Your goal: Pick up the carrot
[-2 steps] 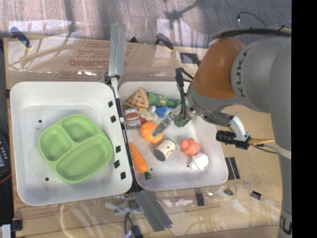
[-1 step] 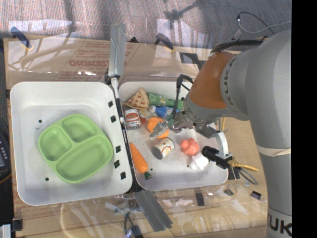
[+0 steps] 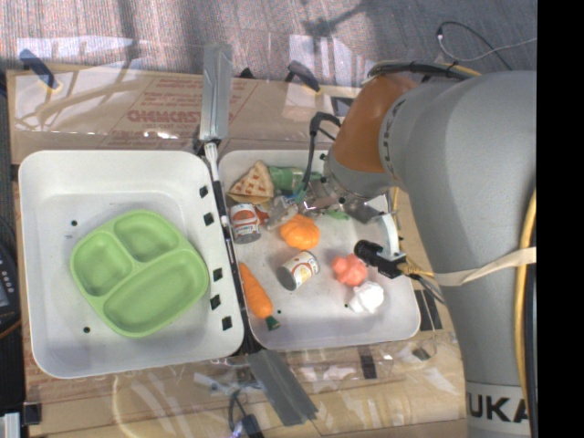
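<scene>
The slim orange carrot with a small green stub at one end (image 3: 256,292) lies in the right-hand shallow white plastic bin (image 3: 401,322), hard against that bin's left wall and toward its near edge, just beside the divider where the two bins meet. The two-finger gripper at the end of the grey arm (image 3: 310,201) is over the far part of the same bin, low among a wedge-shaped toy sandwich (image 3: 253,183), a small red-labelled can (image 3: 245,222) and a round orange fruit-like toy (image 3: 300,233). The wrist and clutter mask its tips, so it cannot be told from this view whether it is spread or pressed together, and nothing can be seen held in it. From the gripper the carrot lies nearer the viewer and to the left, with the red-labelled can and the orange toy roughly between the two. The carrot's long axis runs almost parallel to the bin's left wall, slanting a little: its far end leans left against the wall, and its near end, carrying the green stub, points toward the near-right. A grasp would probably need to close across that axis, and the adjacent wall looks likely to crowd the finger on the left side. A tipped white-and-yellow can (image 3: 299,268) lies to the carrot's right, apart from it.
</scene>
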Controlling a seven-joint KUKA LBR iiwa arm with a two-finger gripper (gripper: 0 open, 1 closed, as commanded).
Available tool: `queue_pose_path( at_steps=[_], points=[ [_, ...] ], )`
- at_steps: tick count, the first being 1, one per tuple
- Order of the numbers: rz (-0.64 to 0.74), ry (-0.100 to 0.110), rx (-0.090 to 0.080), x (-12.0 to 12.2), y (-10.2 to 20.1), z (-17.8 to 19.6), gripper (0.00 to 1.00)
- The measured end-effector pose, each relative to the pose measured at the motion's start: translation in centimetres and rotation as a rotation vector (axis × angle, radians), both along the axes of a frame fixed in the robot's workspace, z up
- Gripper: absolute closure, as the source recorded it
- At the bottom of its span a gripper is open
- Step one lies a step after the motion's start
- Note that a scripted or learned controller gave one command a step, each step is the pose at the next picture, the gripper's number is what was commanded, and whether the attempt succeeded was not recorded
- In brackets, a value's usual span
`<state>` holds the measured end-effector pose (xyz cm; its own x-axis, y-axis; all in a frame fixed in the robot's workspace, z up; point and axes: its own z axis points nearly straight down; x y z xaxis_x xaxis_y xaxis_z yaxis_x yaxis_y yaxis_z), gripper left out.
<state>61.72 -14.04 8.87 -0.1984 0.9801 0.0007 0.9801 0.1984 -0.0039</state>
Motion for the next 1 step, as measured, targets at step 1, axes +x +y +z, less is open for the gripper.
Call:
queue_pose_path(
  at_steps=[1],
  points=[
    [-0.196,0.000,-0.001,-6.65,-4.71,0.17,0.00]
  ],
)
